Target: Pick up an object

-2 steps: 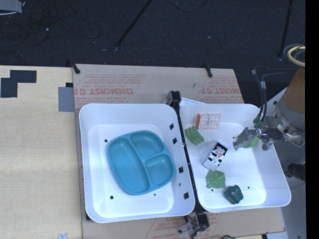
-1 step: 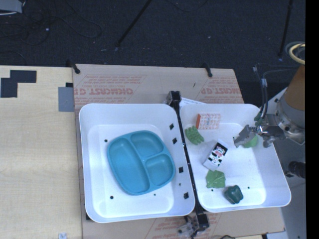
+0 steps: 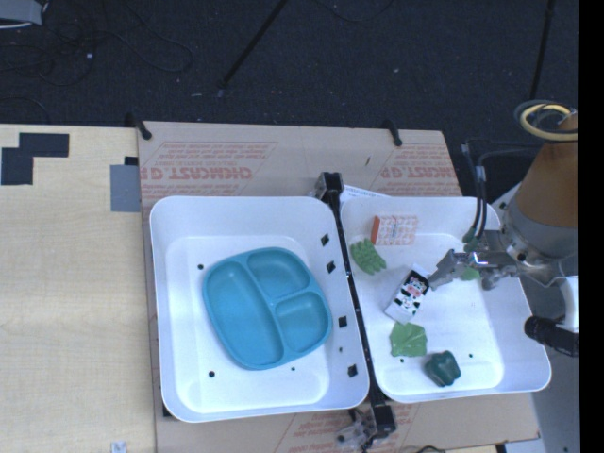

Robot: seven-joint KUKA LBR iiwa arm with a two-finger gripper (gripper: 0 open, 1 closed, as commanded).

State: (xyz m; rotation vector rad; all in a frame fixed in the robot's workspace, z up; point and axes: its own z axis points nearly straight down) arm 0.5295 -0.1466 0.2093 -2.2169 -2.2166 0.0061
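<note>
The right bin (image 3: 510, 371) holds several small things. A white-and-black patterned box (image 3: 408, 296) lies near its middle. An orange-and-white box (image 3: 394, 229) sits toward the back, with a light green leafy piece (image 3: 368, 256) beside the divider. Toward the front lie another green leafy piece (image 3: 409, 340) and a dark green lump (image 3: 442, 368). My gripper (image 3: 451, 270) hangs low over the right bin, just right of the patterned box's upper end. I cannot make out whether it touches the box.
The left bin (image 3: 179, 243) carries a blue sectioned plate (image 3: 266, 306). A black divider rail (image 3: 344, 291) runs between the bins. The grey and orange arm (image 3: 547, 206) comes in over the right bin's far right rim.
</note>
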